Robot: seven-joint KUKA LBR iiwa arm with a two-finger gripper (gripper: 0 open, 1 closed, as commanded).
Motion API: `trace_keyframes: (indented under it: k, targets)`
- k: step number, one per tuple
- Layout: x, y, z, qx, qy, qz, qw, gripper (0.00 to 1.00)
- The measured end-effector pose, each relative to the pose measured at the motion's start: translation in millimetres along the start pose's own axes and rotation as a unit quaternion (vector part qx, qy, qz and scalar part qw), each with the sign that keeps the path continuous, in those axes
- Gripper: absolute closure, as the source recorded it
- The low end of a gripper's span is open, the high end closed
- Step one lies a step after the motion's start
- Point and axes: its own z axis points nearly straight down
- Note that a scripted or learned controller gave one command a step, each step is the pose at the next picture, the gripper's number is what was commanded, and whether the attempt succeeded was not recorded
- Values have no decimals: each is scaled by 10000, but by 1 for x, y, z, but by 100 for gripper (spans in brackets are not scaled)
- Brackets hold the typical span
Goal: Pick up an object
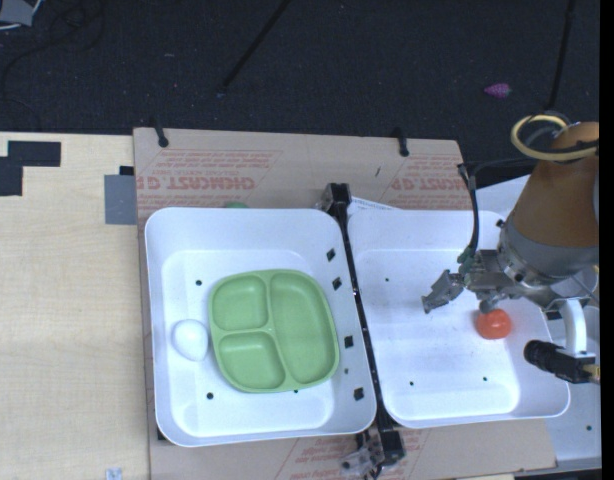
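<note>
White plastic bins sit side by side on my bench. My left bin [177,258] holds a green divided plate [273,329] with three sections, and a small white ball [191,339] rests just beside the plate's left edge. My right bin [427,378] holds a small red object [494,323] near its right side. I see the arm [557,203] reaching in from the right, with the gripper [449,290] hanging over the right bin, left of the red object and close to it. One finger points toward the bin's middle; I cannot tell whether the fingers are spread or pressed together. I see nothing between them.
</note>
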Motion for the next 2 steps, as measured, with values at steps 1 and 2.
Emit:
trace_keyframes:
  k: [1, 2]
  targets:
    - [0, 3, -6, -61, -9, -8, 10000, 0]
    - [-3, 0, 58, -31, -4, -8, 10000, 0]
